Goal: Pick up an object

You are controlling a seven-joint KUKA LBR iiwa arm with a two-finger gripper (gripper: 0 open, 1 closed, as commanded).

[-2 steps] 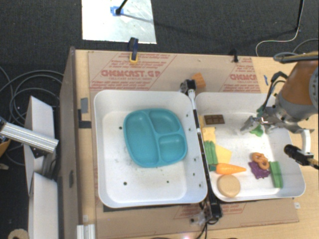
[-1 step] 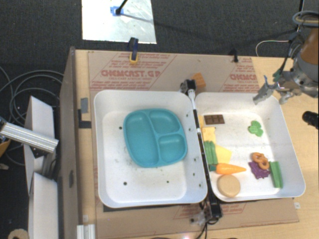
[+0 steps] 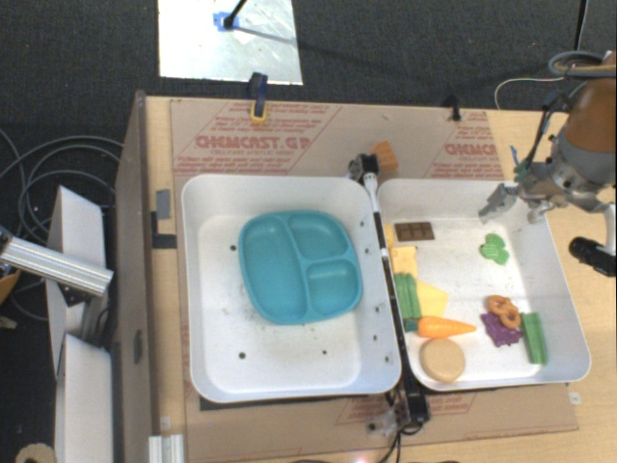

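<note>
The right bin (image 3: 564, 287) holds several toy foods: a green leafy piece (image 3: 495, 249), a brown chocolate bar (image 3: 415, 231), a yellow cheese slab (image 3: 403, 258), an orange carrot (image 3: 445, 327), a round tan biscuit (image 3: 442, 360), a pretzel (image 3: 502, 307) on purple grapes (image 3: 500, 329), and a green stick (image 3: 533, 337). My gripper (image 3: 516, 205) hangs over the bin's far right corner, just above and right of the green leafy piece. Its fingers are spread open with nothing between them.
The left bin (image 3: 212, 258) carries a teal divided plate (image 3: 299, 265). A divider rail (image 3: 381, 258) runs between the bins. An orange block (image 3: 385, 154) lies behind the bins on the cardboard. Cables hang near the arm at the right.
</note>
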